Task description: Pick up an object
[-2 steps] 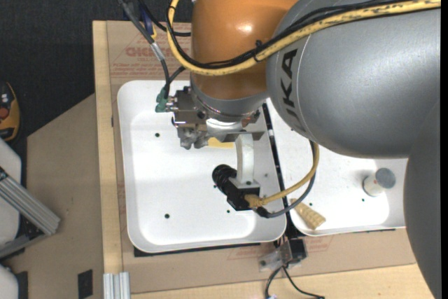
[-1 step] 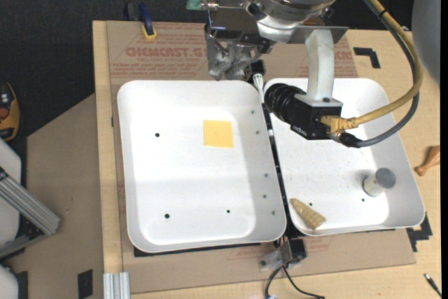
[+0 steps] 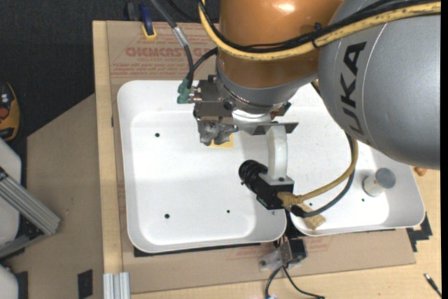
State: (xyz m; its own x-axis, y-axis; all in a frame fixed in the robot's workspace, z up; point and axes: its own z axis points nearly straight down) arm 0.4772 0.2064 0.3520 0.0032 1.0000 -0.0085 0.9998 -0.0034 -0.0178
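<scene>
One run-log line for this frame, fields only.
end effector: low in left bin | yellowish object: beneath it, grasp unclear | grey round object: right bin

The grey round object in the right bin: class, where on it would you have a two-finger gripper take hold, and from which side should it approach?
Grip the grey round object across its rounded sides, coming straight down from above. It looks like a short knob or cap sitting apart on the right bin floor, so its flanks seem free for fingers; its exact shape is hard to tell.
</scene>
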